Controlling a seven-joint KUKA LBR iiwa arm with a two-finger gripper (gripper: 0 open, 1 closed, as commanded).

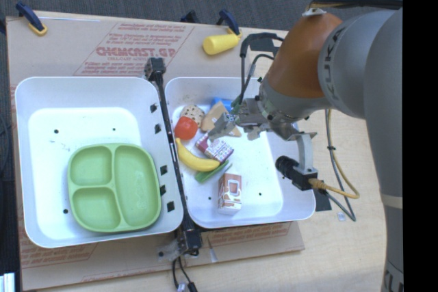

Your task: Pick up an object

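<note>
Below, curved yellow banana (195,158), round red tomato (185,128), boxy carton (230,192).

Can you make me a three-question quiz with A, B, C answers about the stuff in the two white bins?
1. Where is the green tray?
A. left bin
B. right bin
C. on the cardboard

2. How many sections does the tray have?
A. two
B. three
C. five

3. How does the small carton sit?
A. stacked on the banana
B. inside the tray
C. lying apart from the pile

Answers: 1 A, it lies in the left bin. 2 B, one long and two small sections. 3 C, bare white floor separates it from the banana and the pile in the right bin.
</note>
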